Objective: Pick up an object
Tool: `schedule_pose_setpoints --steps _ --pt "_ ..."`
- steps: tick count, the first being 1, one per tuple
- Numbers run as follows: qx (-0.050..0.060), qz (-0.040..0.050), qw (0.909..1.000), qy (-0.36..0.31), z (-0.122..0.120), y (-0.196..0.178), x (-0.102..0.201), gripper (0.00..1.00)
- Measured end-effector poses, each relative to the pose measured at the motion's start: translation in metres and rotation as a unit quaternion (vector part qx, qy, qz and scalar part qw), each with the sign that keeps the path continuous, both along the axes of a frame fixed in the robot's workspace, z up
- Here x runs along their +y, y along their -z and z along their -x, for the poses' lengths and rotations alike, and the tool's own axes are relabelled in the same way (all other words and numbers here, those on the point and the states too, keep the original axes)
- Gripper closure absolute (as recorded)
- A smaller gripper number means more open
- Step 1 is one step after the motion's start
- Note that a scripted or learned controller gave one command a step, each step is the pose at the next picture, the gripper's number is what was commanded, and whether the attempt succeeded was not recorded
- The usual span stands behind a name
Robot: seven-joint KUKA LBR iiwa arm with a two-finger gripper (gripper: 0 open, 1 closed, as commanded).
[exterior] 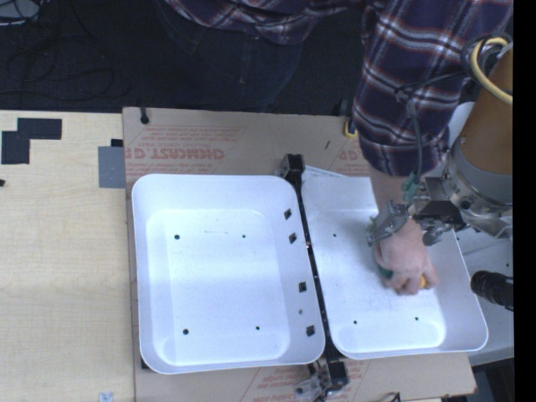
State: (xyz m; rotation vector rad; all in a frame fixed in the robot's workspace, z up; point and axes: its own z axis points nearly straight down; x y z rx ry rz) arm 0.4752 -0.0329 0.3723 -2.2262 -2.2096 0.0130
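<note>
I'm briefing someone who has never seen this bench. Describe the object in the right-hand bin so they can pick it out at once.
Start from the two white bins; take the right bin, on the arm's side. Near its right wall, just under the gripper, lies a soft pale pink object. It shows a yellow spot at its lower edge and green at its left side, against plain white plastic.

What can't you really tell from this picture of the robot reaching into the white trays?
- Pinkish object in the right bin, camera view: blurred, so what it is stays unclear; a yellow bit shows at its lower edge.
- Claw: blurred and tangled with cables, so whether it grips the object cannot be told.
- Arm: cut off by the right edge.
- Person in a plaid shirt: head and most of the body cut off by the top edge.
</note>
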Motion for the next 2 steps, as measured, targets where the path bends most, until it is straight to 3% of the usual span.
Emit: schedule_pose_setpoints --steps 1,2 --pt "-0.010 -0.0001 0.9999 -0.005 -0.0667 -0.1035 0.0070 0.00" --pt "-0.002 -0.0005 1.0000 -0.007 -0.0644 -0.1074 0.0080 1.00"
